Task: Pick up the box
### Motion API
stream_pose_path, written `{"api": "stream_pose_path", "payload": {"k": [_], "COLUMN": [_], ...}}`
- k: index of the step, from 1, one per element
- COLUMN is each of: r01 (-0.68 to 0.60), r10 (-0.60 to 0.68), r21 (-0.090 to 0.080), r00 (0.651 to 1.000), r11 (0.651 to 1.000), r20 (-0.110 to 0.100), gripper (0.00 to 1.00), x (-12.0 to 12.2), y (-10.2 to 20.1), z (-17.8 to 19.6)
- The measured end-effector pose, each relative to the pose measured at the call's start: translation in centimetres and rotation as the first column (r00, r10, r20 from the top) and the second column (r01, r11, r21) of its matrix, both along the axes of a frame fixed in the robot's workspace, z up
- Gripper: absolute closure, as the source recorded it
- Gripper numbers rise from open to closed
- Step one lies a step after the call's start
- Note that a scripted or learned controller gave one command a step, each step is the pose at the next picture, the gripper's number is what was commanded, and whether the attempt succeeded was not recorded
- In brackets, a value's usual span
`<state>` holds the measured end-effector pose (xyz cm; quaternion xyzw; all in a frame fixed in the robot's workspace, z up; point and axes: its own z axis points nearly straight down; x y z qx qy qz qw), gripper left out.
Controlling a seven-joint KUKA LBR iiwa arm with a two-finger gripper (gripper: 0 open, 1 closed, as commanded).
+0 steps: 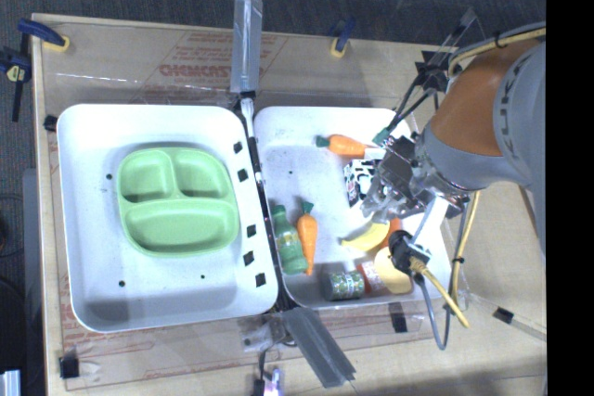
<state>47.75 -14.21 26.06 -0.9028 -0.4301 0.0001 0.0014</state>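
Reaching into the right bin (278,134), the gripper (382,198) hovers over the black-and-white printed box (355,181), which lies just beside a yellow banana (367,237). Whether the claw is open cannot be told. A square, centred descent should help; its flat cardboard faces look grippable.

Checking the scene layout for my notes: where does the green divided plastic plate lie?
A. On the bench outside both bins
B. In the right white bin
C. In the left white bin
C: the green divided plastic plate lies flat inside the left white bin.
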Motion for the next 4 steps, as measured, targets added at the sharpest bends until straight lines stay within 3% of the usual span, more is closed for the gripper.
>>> {"api": "stream_pose_path", "payload": {"k": [1, 2, 3, 4], "r01": [0.21, 0.204, 0.426, 0.472], "r10": [-0.21, -0.204, -0.426, -0.472], "r21": [0.0, 0.002, 0.0, -0.001], "r00": [0.978, 0.979, 0.905, 0.882], "r11": [0.978, 0.979, 0.905, 0.882], "r20": [-0.003, -0.007, -0.006, -0.005], "gripper": [1.0, 1.0, 1.0, 1.0], "x": [1.1, 1.1, 0.9, -0.2], "y": [-0.9, -0.8, 0.9, 4.9], "z": [-17.0, -16.1, -16.9, -13.8]}}
